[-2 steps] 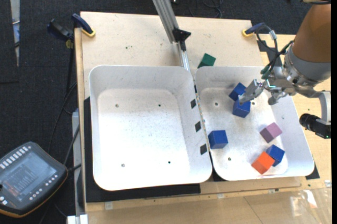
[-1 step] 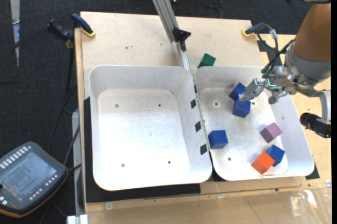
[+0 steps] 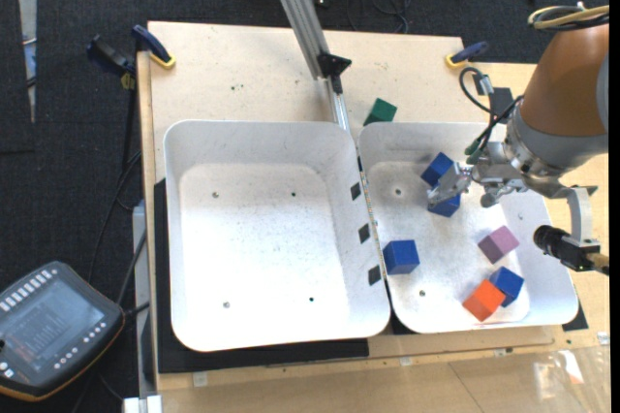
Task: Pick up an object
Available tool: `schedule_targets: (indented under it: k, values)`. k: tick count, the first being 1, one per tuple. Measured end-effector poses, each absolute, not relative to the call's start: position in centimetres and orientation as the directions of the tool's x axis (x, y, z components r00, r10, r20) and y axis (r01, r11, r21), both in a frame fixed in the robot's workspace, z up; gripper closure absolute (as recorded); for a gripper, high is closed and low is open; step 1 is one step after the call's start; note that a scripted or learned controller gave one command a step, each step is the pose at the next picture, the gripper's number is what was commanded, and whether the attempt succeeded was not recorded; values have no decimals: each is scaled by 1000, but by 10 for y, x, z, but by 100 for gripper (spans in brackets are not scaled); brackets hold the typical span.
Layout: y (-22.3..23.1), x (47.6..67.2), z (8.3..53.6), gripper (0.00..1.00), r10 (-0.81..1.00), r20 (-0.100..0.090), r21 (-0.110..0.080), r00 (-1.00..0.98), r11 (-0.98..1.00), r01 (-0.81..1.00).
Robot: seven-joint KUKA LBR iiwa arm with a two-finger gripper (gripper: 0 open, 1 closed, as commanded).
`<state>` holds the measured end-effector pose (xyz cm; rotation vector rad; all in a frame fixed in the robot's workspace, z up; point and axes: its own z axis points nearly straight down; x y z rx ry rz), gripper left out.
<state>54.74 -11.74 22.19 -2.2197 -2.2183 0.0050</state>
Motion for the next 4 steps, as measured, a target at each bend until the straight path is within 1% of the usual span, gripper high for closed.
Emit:
schedule_targets:
  k: [1,2,3,4]
  values:
    - [-114,546,178,0,1000,1,-5,0,0,1000]
    - [-113,547,114,0,1000,1,-6,1,-1,1000]
    - [-114,549,128,100,1000,-1,1,1,-1,1000]
    - [-116,557,174,100,1000,-1,5,-2,2,1000]
